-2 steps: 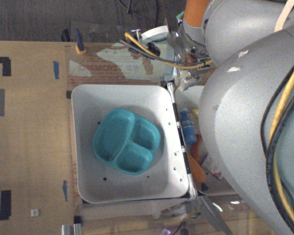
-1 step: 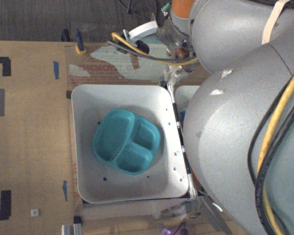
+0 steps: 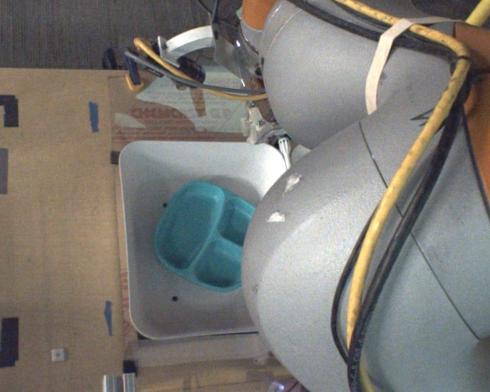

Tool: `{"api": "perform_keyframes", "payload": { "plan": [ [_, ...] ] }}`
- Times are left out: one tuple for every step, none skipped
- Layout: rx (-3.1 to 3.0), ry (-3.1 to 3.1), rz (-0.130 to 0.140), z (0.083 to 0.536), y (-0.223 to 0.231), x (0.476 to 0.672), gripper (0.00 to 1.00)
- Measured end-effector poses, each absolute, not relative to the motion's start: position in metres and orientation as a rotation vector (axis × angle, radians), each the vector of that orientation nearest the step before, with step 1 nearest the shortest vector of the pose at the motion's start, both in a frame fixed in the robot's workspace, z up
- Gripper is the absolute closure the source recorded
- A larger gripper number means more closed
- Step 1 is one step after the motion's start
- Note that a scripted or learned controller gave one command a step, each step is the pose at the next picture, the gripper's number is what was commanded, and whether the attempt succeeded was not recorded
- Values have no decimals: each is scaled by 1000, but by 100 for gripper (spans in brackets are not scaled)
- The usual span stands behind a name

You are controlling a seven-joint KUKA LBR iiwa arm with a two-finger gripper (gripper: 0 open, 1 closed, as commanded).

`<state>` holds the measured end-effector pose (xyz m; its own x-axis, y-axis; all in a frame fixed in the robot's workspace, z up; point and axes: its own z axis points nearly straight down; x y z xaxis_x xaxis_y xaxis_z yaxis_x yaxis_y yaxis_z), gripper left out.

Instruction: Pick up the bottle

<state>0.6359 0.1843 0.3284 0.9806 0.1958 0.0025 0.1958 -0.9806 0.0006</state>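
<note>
Teal divided tray (image 3: 200,237) in white bin (image 3: 139,219), apparently partly under grey arm (image 3: 351,219).

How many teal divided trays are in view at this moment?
1. The teal divided tray lies in the white bin, toward its middle, partly covered by the grey arm. The arm hides much of the scene, so more could be concealed.

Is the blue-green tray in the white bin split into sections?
Yes, the teal tray lying in the white bin has raised dividers that split it into separate compartments.
</note>
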Motion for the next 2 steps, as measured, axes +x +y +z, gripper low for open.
{"api": "perform_keyframes", "payload": {
  "plan": [
    [3124,328,3,318,217,633,100],
    [3126,310,2,338,222,634,100]
  ]
}}
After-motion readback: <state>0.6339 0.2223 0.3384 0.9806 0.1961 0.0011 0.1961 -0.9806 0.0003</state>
